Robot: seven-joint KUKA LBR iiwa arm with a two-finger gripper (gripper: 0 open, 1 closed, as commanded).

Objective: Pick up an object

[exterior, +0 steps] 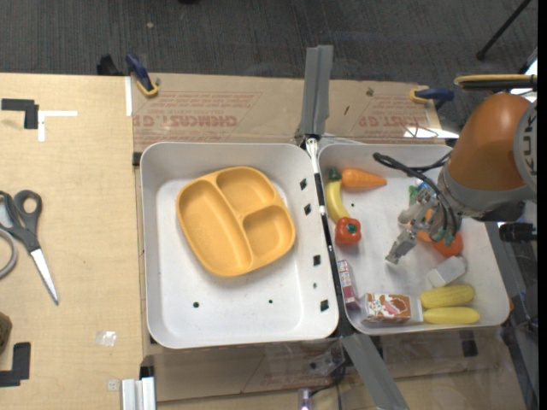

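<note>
Camera view: the arm's fingers [408, 239] hang over the right bin [376, 301], seemingly apart with nothing between them.
Just beside them lies one orange-red object [448, 244], then one pale block [447, 272] and two yellow pieces [447, 295] [450, 316]. Further out: one carton [387, 307], one red pepper [347, 231], one banana [334, 201], one carrot [362, 178]. One yellow divided plate [236, 219] sits in the left bin [231, 323]; one pair of scissors [32, 239] lies on the desk [77, 314].

Grey-handled scissors [30, 233] are laid on the wooden counter [77, 314], well apart from the left bin [154, 314].
</note>
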